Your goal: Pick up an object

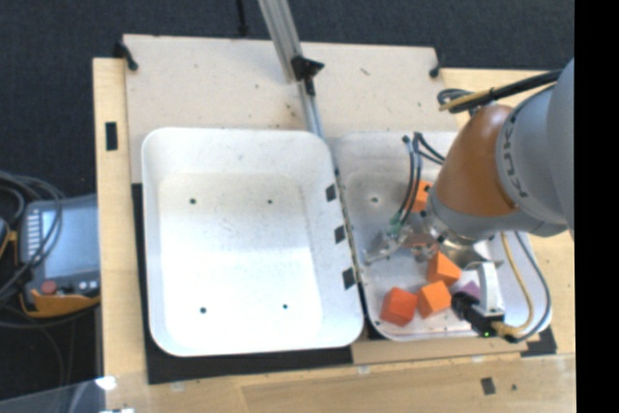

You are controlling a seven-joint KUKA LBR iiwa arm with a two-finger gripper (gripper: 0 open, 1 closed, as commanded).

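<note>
Several orange blocks lie in the right bin (372,179): one (397,306) near its front edge, another (436,297) just right of it, and a third (444,267) a little behind. A small orange piece (421,197) shows further back by the cables. A pink-purple object (471,285) peeks out beside the blocks. My arm, with its orange band (474,164), reaches in from the right and hangs over the middle of this bin. The gripper (411,237) is low over the bin floor, just behind the blocks, mostly hidden under the wrist.
The left bin (242,237) sits beside the right one, sharing a middle wall with black clips. A slanted aluminium bar (276,10) rises from the bench's back. A pendant and cables (53,256) lie off the bench at left.
</note>
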